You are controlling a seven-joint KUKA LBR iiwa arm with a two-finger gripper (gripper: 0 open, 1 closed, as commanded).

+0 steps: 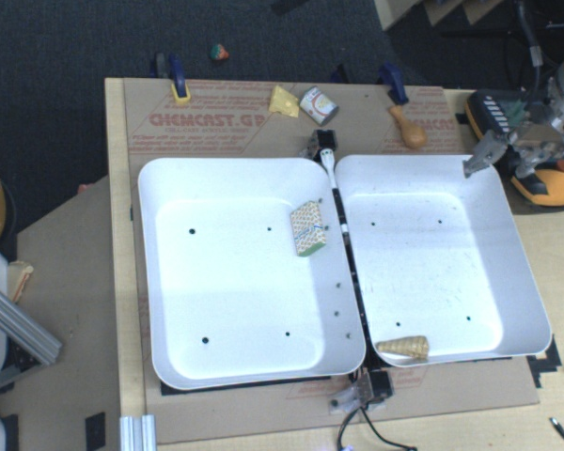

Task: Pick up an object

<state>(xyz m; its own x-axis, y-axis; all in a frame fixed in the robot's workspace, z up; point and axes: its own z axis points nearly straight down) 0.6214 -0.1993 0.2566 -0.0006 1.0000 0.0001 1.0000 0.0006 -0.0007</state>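
A small patterned block [308, 228], green and beige, lies in the left bin [235, 346] close to its right wall, toward the back. A tan wedge-shaped piece [402, 348] rests at the front rim of the right bin [508, 280]. My gripper [484, 156] hangs at the back right corner of the right bin, above its rim and far from both objects. Nothing is visible in it. The rest of the arm runs off the right side.
On the board behind the bins lie a yellow piece [284, 101], a small box [318, 105] and a wooden peg [409, 130]. Blue clamps [179, 78] hold the board's back edge. A black divider [343, 242] runs between the bins.
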